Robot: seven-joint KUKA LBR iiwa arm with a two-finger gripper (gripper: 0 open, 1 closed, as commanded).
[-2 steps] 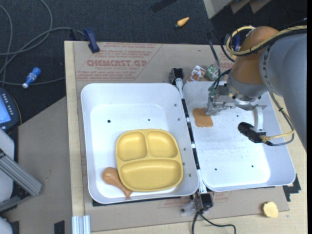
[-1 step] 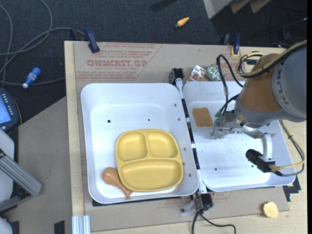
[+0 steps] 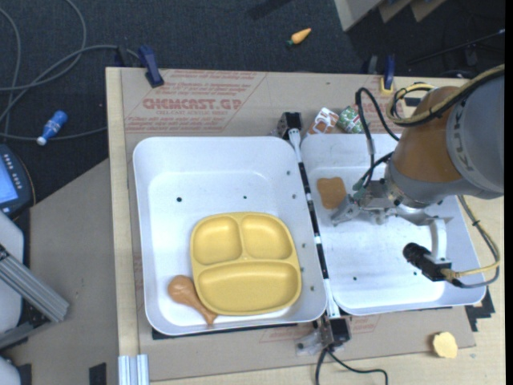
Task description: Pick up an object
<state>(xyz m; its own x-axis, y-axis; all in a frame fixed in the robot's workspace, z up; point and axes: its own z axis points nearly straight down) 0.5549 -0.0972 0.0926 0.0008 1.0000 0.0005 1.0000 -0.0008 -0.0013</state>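
The counter (image 3: 192, 95), topped with printed cardboard, carries two shallow white bins side by side. The left bin (image 3: 160, 175) holds a yellow divided plate (image 3: 244, 263) in its near half, and a tan toy drumstick (image 3: 188, 293) lies against the plate's near left corner, touching or almost touching it. The right bin (image 3: 385, 287) is mostly bare white floor, with a small tan block (image 3: 331, 191) near its far left corner, close to the wall shared with the other bin.

The arm (image 3: 449, 147) comes in from the right, its orange band over the far part of the right bin, and the jaws (image 3: 353, 209) hang low, just beside the tan block on its near right side. Their metal tips seem to point toward the block, but from this slanted angle I cannot tell whether they are spread or pressed together, and nothing shows between them.

Judging by this, the step in hand is the approach to a grasp, with the tan block the likely target. Nothing looks lifted yet. The next move calls for centring over the block, coming down so it sits between the tips, and closing firmly; its nearness to the bin wall leaves little room on that side, so a tip could catch the rim.

Smaller bits lie outside the bins: a crumpled wrapper (image 3: 337, 119) past the right bin and a yellow lump (image 3: 444, 344) at the counter's near right corner.
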